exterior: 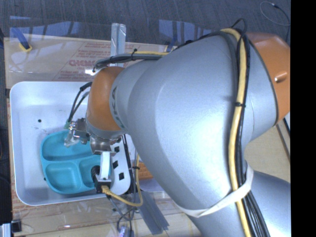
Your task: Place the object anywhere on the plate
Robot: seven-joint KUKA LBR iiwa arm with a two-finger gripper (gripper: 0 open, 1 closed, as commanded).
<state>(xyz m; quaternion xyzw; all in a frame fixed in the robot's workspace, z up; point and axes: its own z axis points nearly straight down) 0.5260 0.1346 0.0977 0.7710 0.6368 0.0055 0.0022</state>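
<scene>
A blue plate point(61, 168) with several compartments lies in the near part of the left white bin point(24, 107). My gripper point(74, 135) hangs over the plate's far right corner, its metal tip pointing left just above the rim. A tiny green speck point(68, 124) shows right by the tip; I cannot tell what it is or whether it is held. The arm's bulk hides the plate's right edge and whatever lies under the wrist.
The grey arm with its orange band point(101, 102) covers the right half of the view, including the second bin. A white and black wrist mount point(114, 171) with cables hangs over the bin's near right corner. Bare bin floor point(44, 102) shows beyond the plate.
</scene>
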